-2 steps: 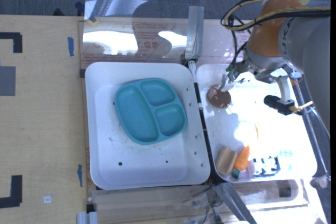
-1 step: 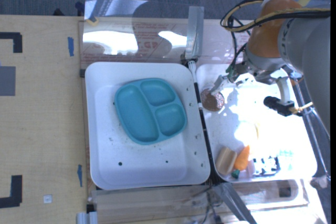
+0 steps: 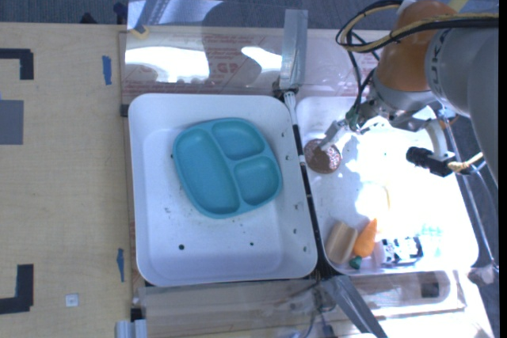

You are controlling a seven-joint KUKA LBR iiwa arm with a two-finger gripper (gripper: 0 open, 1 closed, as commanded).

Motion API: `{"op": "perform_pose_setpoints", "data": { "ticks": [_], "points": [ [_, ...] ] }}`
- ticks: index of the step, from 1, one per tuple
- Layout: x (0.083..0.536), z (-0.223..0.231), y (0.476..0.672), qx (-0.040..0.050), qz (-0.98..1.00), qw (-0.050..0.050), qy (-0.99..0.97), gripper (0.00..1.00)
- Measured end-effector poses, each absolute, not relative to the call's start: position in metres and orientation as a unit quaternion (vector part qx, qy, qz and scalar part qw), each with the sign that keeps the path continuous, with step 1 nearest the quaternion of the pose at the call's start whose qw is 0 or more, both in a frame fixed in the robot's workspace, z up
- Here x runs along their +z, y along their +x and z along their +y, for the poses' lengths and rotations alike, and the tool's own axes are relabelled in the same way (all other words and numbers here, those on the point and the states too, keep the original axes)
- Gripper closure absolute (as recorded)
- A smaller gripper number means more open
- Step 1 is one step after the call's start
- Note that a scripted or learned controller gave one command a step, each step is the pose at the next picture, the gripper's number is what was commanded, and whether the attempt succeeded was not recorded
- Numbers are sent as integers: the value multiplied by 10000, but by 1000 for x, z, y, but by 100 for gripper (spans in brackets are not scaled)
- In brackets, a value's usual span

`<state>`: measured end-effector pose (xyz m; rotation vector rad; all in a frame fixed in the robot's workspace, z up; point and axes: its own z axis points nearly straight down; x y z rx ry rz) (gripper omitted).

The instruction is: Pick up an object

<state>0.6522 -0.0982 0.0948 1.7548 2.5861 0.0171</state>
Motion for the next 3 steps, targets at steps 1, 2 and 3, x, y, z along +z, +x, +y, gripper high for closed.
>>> {"op": "perform_pose_setpoints", "data": {
  "ticks": [1,2,3],
  "points": [
    [95,-98,652,55,8274,80,5615,0],
    [193,-87,638,36,8510,73,5251,0],
    [96,-104,651,15,8416,32,5401,0]
  ]
}}
